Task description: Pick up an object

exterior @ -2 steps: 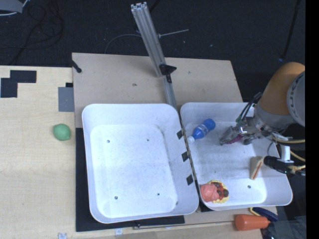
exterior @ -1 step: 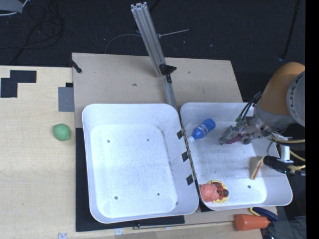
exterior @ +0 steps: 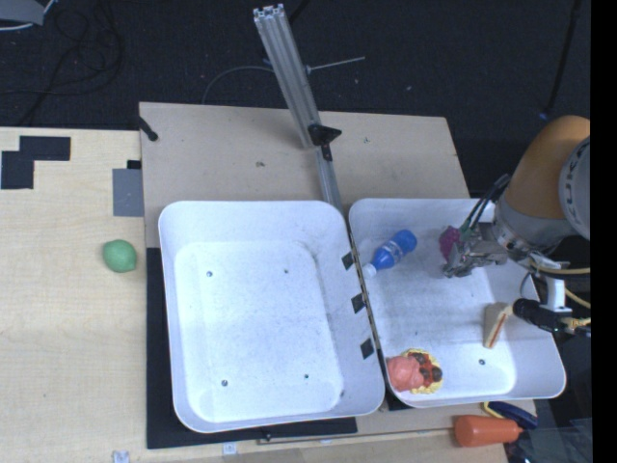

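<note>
Oddly, the tool [exterior: 464, 261] (grip state unclear) hovers beside a blue bottle [exterior: 391, 251], label unreadable.

I saw two white bins [exterior: 253, 222], both finely speckled with grey. In the right one lay a blue bottle [exterior: 393, 250] with a white cap, a magenta object [exterior: 451, 240], a tan wooden block [exterior: 496, 323] edged in reddish brown, and a red-and-yellow toy [exterior: 415, 371]. The arm's band [exterior: 545, 167] was orange, its hand [exterior: 465, 261] dark grey. A green ball [exterior: 120, 256] sat on the pale wood bench [exterior: 67, 336]. An orange object [exterior: 487, 430] lay below the bins.
</note>
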Available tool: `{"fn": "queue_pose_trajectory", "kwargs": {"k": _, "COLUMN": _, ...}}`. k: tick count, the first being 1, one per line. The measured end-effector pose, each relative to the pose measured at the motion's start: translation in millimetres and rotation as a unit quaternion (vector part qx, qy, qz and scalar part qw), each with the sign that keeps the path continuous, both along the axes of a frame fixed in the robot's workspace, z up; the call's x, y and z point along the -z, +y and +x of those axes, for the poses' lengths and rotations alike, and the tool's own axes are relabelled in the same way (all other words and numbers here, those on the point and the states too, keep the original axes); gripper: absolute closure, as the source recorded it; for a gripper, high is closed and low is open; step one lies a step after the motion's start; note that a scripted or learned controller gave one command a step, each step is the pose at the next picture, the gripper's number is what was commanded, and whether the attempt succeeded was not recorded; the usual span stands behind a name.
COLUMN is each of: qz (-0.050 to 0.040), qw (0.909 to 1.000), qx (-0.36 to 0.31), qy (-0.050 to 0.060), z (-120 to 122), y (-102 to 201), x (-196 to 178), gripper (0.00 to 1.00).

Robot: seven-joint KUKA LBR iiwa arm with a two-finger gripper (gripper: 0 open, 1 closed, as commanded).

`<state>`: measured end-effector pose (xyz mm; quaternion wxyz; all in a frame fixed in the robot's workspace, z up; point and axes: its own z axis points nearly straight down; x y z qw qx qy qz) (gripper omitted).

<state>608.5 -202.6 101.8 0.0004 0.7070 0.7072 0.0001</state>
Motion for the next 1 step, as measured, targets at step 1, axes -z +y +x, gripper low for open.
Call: {"fn": "queue_pose_trajectory", "kwargs": {"k": 1, "qz": -0.0003, "qw": 1.0000, "qx": 0.000, "qy": -0.001, "z": -2.7, "y": -0.9, "x": -42.5, "gripper": 1.00}}
